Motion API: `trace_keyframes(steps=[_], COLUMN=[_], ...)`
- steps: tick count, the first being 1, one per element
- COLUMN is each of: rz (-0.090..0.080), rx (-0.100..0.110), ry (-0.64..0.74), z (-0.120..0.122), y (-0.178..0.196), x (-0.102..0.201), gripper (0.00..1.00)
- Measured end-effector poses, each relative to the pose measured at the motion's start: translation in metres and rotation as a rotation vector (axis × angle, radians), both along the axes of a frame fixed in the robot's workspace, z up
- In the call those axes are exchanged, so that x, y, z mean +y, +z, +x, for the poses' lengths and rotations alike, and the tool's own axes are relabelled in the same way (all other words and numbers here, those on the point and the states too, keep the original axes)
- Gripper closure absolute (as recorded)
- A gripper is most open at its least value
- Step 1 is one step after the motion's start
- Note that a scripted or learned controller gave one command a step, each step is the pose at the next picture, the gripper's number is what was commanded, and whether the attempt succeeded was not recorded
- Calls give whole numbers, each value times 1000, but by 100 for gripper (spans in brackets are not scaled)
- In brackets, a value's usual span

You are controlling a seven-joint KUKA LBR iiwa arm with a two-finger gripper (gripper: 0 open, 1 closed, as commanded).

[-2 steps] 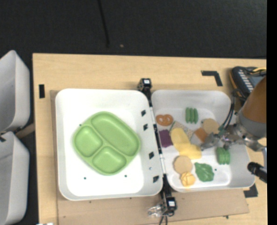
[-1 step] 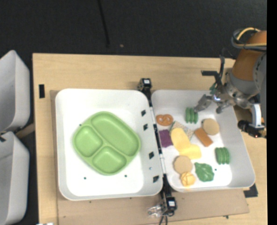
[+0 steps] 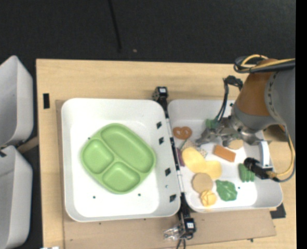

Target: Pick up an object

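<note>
Toy food crowds the right white bin (image 3: 278,193): a pretzel (image 3: 182,133), a yellow piece (image 3: 195,158), an orange block (image 3: 224,153), a round brown biscuit (image 3: 201,182) and a green leafy piece (image 3: 226,190). The hand (image 3: 211,135) hangs low over this bin, just right of the pretzel; its finger spacing cannot be made out. A green divided plate (image 3: 118,157) lies in the left bin (image 3: 70,113) on the wooden tabletop (image 3: 117,77).
</note>
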State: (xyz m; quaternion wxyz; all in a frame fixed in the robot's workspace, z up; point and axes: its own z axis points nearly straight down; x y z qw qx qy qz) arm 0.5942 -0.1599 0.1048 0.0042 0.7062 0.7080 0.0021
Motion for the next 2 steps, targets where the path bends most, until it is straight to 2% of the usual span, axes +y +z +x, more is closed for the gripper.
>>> trace_keyframes(steps=[1,2], rz=[3,5], rx=[9,9], ry=[-5,4], z=[-63,-106], y=[56,98], x=[14,87], gripper=[0,0])
